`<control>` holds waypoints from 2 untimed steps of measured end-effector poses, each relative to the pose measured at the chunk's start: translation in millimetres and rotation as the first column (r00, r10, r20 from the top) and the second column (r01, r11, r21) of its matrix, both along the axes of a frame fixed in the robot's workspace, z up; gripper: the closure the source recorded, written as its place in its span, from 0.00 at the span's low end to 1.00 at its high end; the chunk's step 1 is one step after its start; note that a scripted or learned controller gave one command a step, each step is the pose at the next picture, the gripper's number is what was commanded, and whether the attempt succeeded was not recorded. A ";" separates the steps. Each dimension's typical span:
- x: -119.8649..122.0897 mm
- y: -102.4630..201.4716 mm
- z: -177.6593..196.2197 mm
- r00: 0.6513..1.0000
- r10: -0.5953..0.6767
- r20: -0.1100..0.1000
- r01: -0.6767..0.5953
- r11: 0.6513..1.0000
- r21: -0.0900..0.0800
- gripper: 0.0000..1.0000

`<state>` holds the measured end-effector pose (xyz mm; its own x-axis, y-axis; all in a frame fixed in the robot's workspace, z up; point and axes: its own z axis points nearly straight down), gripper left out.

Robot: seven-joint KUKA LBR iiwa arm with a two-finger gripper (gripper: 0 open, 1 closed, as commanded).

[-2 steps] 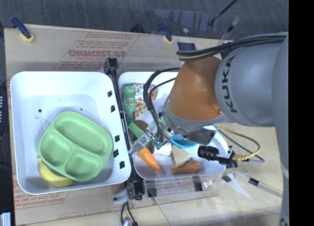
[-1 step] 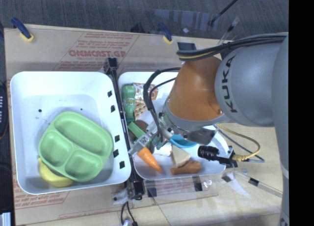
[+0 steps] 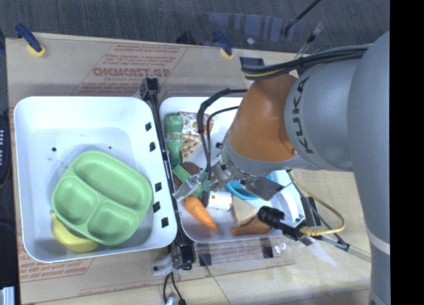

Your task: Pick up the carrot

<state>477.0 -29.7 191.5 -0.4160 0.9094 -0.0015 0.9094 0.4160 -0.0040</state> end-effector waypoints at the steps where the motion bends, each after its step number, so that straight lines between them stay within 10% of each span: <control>1: -0.8 -85.7 -43.1 1.000 0.029 -0.008 -0.029 1.000 0.003 0.00; 2: 0.0 -1.1 0.5 1.000 0.014 -0.002 -0.014 1.000 0.003 0.00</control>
